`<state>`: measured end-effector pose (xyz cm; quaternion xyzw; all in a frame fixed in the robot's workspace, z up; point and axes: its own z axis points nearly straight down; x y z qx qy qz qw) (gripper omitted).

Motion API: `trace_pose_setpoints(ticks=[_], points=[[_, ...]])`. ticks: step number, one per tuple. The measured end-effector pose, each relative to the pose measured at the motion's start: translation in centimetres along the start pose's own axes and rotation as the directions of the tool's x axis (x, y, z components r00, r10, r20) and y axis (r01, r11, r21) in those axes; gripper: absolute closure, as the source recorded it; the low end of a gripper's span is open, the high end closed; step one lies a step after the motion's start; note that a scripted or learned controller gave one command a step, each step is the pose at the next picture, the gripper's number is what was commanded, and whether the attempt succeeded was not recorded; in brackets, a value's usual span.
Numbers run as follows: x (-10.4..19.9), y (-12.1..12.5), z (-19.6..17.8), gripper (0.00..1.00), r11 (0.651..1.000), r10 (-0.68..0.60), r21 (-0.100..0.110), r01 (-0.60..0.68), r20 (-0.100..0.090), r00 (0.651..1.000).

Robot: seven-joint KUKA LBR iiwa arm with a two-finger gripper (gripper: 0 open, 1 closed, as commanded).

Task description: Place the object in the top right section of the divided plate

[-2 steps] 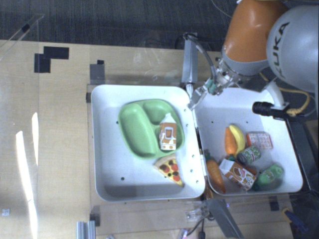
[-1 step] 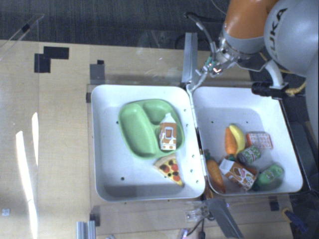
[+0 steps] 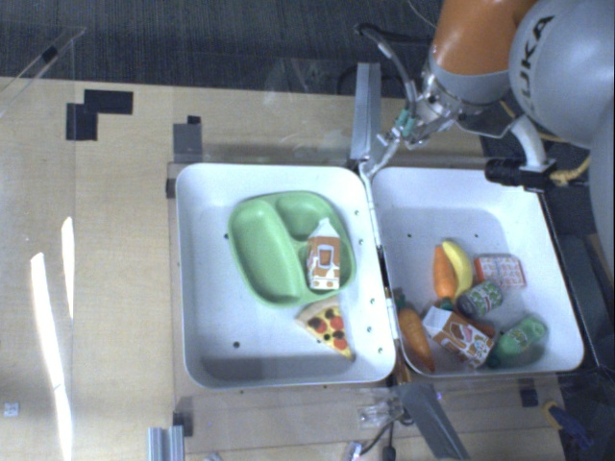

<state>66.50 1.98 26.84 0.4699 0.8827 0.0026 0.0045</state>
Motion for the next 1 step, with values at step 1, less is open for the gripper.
trace_pose_setpoints(ticks=[1], points=[[0.0, 0.0, 0.0, 0.0, 1.0, 0.0, 0.0, 0.0, 0.0, 1.0]])
